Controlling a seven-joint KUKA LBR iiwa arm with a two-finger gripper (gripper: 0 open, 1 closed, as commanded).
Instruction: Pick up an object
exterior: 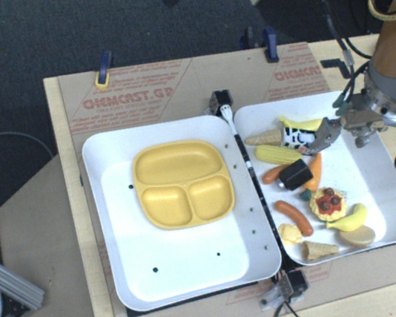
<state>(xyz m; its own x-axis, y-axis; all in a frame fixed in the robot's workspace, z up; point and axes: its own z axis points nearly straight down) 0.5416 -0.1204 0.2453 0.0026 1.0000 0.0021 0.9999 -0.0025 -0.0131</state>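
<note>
At right of frame the end effector hangs low over the right bin, just beside the corn and carrot; whether it is spread or pinching, I cannot tell. The left bin holds a yellow tray.

Arm: grey metal wrist body, rounded, slightly shiny. Orange-brown band directly behind wrist, broad, smooth, curved like barrel section. Black cables run along arm behind pincer, looping past band toward upper edge. Pincer: dark grey, slim, metallic, tapering forward from wrist block. Wrist block angular, with small brackets and darker fittings on both sides. Short black cylindrical part beside and below wrist. Fine detail such as screws or markings too blurred to tell.
</note>
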